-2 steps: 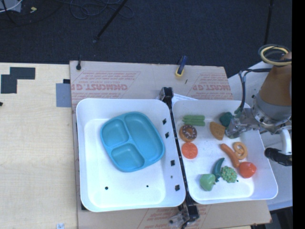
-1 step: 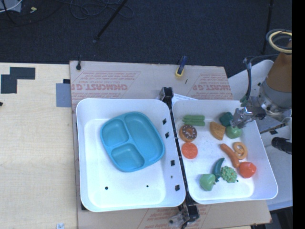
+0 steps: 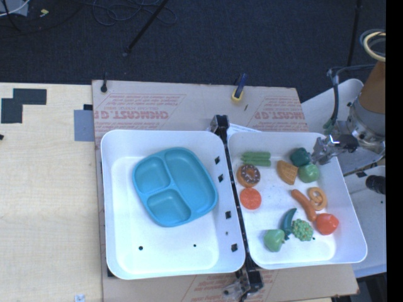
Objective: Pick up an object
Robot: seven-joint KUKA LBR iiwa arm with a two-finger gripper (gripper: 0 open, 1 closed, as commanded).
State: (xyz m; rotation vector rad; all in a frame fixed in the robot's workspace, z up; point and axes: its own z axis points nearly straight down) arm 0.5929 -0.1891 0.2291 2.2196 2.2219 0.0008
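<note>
At the near edge of the right white bin (image 3: 352, 247) lay a small green pepper-shaped toy (image 3: 274, 239), with a dark teal curved piece (image 3: 288, 221) and a knobbly green broccoli toy (image 3: 303, 230) just beside it, and a red tomato-like ball (image 3: 326, 223) to their right. A little farther in sat an orange hot-dog-shaped toy (image 3: 303, 204) touching a tan pretzel (image 3: 317, 197), and, toward the divider, a round red-orange slice (image 3: 250, 199). Beyond those came a chocolate-glazed doughnut with sprinkles (image 3: 248, 175), an orange wedge (image 3: 287, 172) and a pale green lump (image 3: 308, 173). At the far end lay a long green bean-like bundle (image 3: 255, 158) and a dark green rounded toy (image 3: 300, 156). My gripper (image 3: 322, 149) hung at the bin's far right rim, just beside that dark green toy; I could not tell how my fingers stood. In the left white bin (image 3: 119, 231) a light blue three-compartment plastic plate (image 3: 174, 185) rested alone.
</note>
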